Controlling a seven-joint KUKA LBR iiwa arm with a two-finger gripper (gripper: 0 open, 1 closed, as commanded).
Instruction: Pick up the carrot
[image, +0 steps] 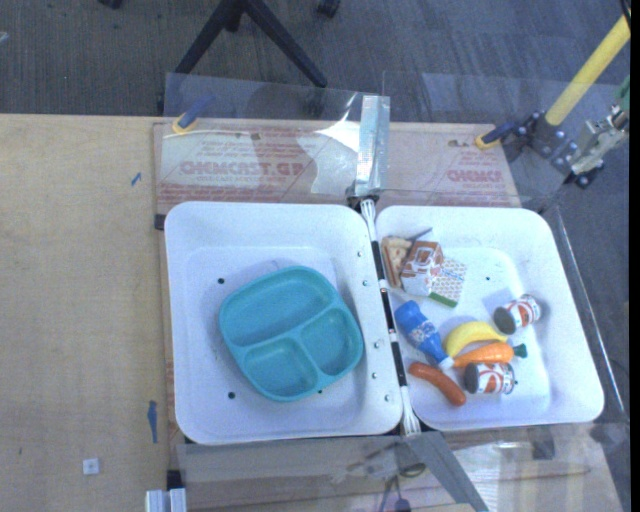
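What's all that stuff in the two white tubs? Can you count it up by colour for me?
Teal: 1, the three-compartment plastic plate
Blue: 1, the bottle
Yellow: 1, the banana
Orange: 1, the carrot
Red: 1, the sausage
Red-and-white: 4, two cans, two packets
Total: 9

Up in the far right corner, a slim yellow bar (597, 62) slants in, plain and smooth along its length. Just beneath it sits a pale grey metal fitting (592, 145) with small dark parts. Whether either piece belongs to the arm is too small and blurred to call.
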